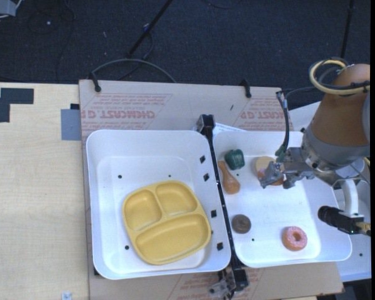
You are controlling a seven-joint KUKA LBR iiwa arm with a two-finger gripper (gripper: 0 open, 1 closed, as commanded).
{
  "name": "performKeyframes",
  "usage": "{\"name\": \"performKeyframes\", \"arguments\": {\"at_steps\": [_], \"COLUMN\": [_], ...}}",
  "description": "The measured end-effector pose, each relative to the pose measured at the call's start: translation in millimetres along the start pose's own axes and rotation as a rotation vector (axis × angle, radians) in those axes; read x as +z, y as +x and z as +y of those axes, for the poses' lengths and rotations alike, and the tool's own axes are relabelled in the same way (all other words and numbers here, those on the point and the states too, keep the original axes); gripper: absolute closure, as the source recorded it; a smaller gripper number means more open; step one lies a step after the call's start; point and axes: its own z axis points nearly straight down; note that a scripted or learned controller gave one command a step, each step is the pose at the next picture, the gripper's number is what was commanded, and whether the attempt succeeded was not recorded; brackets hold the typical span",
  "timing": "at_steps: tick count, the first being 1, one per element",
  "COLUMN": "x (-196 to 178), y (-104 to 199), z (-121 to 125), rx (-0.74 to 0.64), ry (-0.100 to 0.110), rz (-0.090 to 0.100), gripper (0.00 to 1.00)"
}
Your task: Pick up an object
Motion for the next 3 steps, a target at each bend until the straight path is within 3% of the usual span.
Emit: {"name": "performKeyframes", "arguments": {"at_steps": [3], "x": [-4.0], "y": [154.3], "z": [25.4], "rx": [-0.004], "ry": [0.004], "rz": [0.002], "gripper": [1.0]}}
